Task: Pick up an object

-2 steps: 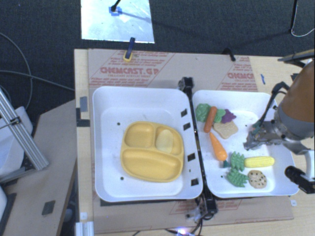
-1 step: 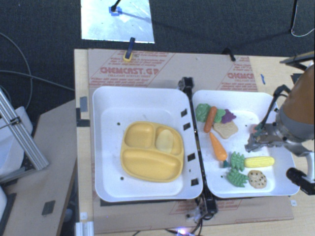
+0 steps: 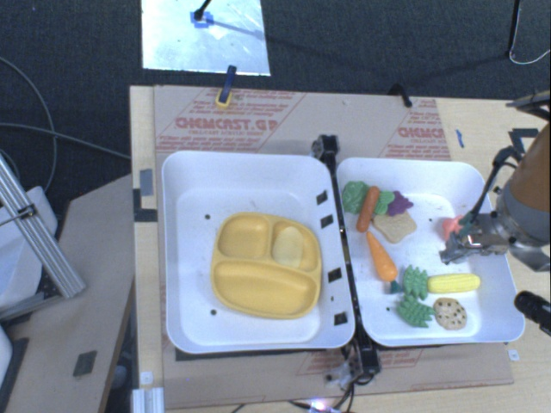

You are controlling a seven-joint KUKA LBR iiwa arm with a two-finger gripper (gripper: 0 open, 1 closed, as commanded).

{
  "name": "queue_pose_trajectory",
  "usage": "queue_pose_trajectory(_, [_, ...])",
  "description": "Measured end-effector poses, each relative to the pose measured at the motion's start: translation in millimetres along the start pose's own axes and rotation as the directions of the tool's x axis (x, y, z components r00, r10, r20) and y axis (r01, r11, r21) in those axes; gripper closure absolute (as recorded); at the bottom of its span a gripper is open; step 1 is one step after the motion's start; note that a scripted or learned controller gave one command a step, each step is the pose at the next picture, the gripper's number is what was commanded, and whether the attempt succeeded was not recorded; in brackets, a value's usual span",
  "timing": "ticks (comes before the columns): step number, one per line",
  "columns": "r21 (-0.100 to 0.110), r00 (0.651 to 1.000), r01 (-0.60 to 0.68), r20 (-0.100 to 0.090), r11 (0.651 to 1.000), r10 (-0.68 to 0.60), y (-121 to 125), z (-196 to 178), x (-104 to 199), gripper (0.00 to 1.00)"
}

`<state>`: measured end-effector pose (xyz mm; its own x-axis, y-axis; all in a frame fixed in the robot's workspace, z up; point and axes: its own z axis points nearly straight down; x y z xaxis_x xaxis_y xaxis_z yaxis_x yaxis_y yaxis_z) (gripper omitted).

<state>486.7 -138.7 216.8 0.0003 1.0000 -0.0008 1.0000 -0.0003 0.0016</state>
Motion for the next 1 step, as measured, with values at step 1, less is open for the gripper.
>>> queue_pose_trajectory(1, [-0.012, 1.0, 0.011, 0.0, 1.0, -0.011, 2.4, -101.5, 48.0, 1.0])
